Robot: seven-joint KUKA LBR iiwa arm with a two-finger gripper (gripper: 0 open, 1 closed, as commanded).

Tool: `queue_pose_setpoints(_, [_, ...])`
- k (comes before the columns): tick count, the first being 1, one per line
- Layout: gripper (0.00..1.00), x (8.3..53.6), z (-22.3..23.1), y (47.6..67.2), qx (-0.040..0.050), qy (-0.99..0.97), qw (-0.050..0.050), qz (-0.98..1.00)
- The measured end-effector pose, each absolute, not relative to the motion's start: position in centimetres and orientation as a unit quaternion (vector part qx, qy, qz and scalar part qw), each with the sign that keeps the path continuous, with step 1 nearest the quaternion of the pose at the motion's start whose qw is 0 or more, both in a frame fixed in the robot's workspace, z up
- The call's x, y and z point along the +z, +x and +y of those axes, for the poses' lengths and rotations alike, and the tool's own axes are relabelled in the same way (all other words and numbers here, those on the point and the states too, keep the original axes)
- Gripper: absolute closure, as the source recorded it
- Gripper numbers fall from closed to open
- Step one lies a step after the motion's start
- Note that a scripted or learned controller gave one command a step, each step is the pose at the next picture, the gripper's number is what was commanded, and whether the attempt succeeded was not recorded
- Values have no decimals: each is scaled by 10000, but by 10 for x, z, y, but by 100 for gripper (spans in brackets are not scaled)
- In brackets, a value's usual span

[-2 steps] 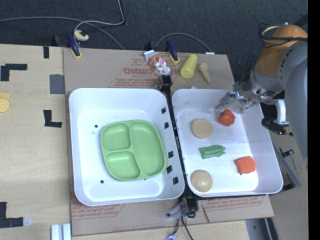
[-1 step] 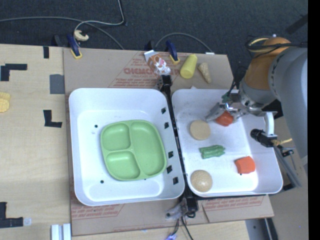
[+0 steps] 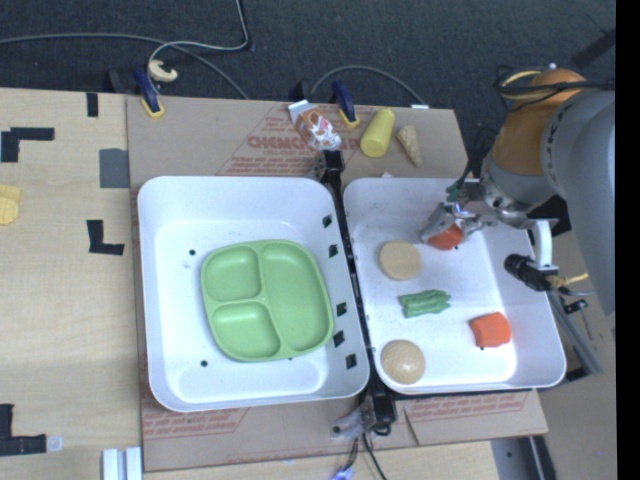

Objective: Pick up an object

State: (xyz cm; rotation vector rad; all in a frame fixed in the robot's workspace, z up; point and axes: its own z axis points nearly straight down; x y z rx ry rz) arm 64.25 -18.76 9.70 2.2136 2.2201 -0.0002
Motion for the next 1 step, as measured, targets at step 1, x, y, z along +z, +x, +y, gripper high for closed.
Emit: queue_pose_setpoints(1, [100,162,-109,669,7,7061,-1,7081])
